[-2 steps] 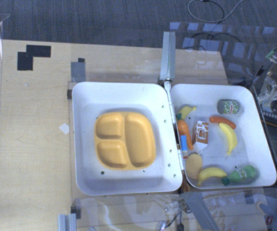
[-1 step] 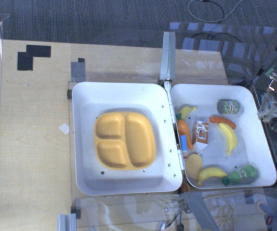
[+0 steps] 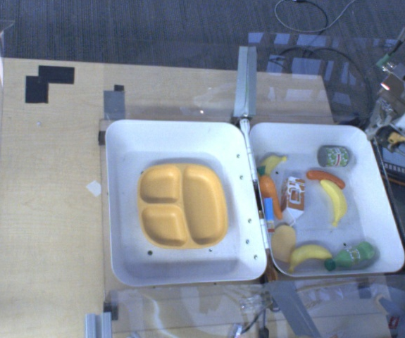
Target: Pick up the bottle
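- One green bottle [image 3: 353,255] lies on its side in the near corner of the bin [image 3: 389,217] closest to the gripper [image 3: 399,122]. It is well apart from the gripper.
- A banana [image 3: 308,254] lies just beside the bottle, on the side away from the gripper.
- Another banana [image 3: 334,201] lies between the bottle and the gripper.
- The gripper waits past the bin's far corner. I cannot tell if it is apart or together.
- The job looks not yet started: reaching, grabbing and lifting are all left.

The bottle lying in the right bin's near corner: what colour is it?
Green plastic bottle, clearest in the camera view.
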Robot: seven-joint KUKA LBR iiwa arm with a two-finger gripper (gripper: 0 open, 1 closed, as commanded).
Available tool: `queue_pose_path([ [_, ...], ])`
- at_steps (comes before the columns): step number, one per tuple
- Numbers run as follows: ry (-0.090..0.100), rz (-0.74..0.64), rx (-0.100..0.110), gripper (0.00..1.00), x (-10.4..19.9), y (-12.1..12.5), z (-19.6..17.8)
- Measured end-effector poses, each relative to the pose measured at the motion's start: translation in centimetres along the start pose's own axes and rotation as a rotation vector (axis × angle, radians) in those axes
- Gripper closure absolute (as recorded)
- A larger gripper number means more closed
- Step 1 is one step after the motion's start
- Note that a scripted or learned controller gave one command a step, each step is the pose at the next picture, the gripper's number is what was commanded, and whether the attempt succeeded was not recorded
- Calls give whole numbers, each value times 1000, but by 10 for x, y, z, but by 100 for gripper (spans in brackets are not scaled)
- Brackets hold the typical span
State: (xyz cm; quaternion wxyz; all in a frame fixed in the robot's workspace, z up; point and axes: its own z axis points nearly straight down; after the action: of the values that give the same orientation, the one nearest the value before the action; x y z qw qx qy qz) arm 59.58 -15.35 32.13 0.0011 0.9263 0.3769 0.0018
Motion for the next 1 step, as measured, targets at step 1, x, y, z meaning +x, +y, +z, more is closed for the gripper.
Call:
queue_pose_path([
  [1, -1, -56, 3, 100, -87, -67, 107],
])
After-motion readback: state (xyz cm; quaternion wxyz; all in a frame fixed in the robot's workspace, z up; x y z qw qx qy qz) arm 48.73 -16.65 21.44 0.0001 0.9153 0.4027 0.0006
